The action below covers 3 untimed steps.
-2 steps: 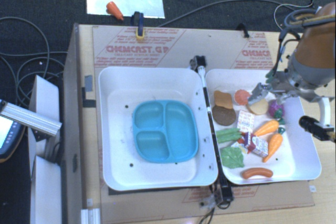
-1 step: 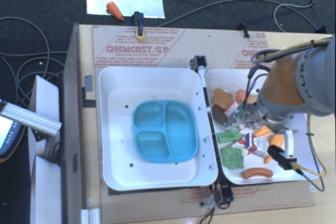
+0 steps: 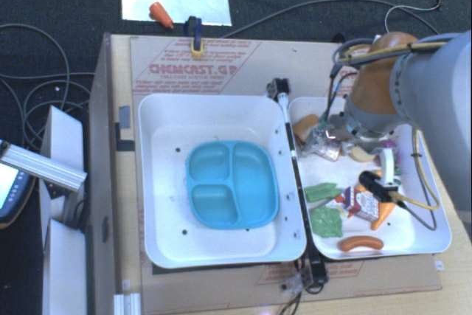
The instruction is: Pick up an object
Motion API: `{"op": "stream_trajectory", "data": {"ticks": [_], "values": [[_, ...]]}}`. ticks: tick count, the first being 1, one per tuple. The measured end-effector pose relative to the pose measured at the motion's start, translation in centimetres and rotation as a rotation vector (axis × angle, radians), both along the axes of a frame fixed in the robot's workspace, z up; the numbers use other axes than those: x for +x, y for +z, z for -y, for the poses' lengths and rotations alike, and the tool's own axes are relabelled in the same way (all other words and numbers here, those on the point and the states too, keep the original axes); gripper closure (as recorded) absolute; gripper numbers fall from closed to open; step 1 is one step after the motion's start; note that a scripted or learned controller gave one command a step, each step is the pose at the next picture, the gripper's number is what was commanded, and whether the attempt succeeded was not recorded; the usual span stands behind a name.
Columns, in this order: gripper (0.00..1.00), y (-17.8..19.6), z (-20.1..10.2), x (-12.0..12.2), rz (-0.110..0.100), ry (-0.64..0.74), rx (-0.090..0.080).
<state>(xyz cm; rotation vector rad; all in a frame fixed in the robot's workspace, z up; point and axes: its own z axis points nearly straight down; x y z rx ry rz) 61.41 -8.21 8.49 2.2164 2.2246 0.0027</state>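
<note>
The gripper (image 3: 330,138) is seen low over the far left corner of the right bin (image 3: 435,232), close to a brown bread-like piece (image 3: 304,126). Whether its fingers are spread or pressed together cannot be told. A sausage (image 3: 361,243) lies by the near edge of this bin, green leaf pieces (image 3: 323,220) beside it. A blue divided plate (image 3: 231,184) is placed in the middle of the left bin (image 3: 158,232).
</note>
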Motion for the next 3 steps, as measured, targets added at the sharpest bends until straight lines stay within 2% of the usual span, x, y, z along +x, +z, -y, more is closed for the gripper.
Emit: {"op": "stream_trajectory", "data": {"ticks": [1, 2, 3], "values": [[1.0, 1.0, 0.0, 0.0, 0.0, 0.001, 0.0], [0.0, 1.0, 0.0, 0.0, 0.001, 0.001, 0.0], [1.0, 2.1, 0.1, 0.1, 0.003, 0.002, -0.001]]}}
